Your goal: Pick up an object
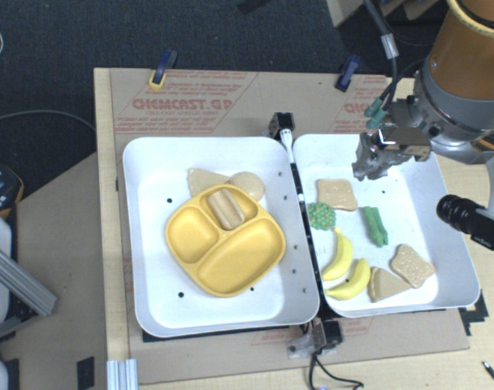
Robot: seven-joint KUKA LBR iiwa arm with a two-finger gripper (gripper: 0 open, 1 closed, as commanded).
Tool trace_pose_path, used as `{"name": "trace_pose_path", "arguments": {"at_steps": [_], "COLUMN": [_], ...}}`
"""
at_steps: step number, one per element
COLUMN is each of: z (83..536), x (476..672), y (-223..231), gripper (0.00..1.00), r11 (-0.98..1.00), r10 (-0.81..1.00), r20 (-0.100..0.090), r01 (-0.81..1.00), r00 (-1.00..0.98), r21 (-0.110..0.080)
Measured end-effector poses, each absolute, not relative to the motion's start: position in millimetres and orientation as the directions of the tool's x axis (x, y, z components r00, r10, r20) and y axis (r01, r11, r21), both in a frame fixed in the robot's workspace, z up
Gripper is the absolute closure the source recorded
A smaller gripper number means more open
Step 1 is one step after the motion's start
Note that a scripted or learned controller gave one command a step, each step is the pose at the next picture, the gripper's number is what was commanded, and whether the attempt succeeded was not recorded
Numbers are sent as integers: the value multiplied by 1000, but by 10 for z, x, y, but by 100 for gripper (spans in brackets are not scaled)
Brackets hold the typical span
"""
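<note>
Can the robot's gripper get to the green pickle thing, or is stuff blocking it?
Probably yes. The gripper hangs over the right bin, and the green piece lies just below it in the view, uncovered, with bare bin floor around it; the bananas and toast lie apart.

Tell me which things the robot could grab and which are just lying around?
Could grab, in the right bin: toast, broccoli, green pickle, bananas, bread slices.

Just lying around: yellow plate holding a bread roll in the left bin, blue clamps, cardboard.
</note>
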State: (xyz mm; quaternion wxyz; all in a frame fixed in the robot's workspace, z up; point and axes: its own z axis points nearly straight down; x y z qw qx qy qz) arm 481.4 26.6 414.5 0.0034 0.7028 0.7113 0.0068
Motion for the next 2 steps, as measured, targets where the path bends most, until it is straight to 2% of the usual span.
{"name": "trace_pose_path", "arguments": {"at_steps": [1, 2], "z": [4988, 4360], "x": [4796, 4788], "y": [857, 992], "gripper": [100, 100], "r11": [9, 2], "r10": [1000, 1000], "r20": [4, -1], "r01": [1000, 1000], "r00": [-9, -2], "r21": [13, -8]}}
